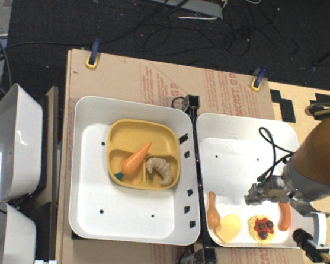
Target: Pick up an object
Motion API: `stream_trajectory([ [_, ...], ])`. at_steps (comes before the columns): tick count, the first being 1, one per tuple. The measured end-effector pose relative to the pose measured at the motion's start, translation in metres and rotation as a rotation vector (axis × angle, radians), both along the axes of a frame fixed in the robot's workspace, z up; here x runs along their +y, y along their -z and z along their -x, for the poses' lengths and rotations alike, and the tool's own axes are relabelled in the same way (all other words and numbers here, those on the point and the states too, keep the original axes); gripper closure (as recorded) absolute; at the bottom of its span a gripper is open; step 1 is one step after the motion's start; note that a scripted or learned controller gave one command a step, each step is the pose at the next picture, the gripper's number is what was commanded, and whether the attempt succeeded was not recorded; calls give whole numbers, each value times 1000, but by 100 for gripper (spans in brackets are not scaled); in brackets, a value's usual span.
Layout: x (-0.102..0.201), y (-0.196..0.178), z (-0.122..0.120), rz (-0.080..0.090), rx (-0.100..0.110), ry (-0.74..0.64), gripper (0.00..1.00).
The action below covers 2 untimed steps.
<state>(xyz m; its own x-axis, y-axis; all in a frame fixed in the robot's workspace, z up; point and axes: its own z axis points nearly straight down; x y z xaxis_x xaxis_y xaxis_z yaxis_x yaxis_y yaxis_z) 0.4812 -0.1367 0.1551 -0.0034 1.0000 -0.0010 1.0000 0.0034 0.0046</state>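
The arm comes in from the right over the right bin (236, 131), and its gripper (263, 194) hangs low near that bin's front right. I cannot make out how its tips stand. Just in front of the gripper lie a small pizza-like round piece with red and dark toppings (262, 227), a pale yellow piece (230, 225), an orange drumstick-shaped piece (212, 209) and an orange-red sausage (285, 216). In the left bin (91, 149) sits a yellow divided plate (123, 132) holding an orange carrot (136, 158) and a beige curled shrimp-like piece (161, 170).
The bins rest on a cardboard sheet (160, 77) held by two clamps at its far edge. A black divider with clips (194, 162) runs between the bins. White containers (4, 150) stand left of the bench. Cables (273, 148) trail from the wrist.
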Motion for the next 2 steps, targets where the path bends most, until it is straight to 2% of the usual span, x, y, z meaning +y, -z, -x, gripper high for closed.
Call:
stream_trajectory([
  [1,11,-53,0,0,-1,-1,100],
  [2,11,-52,-1,-1,4,1,100],
])
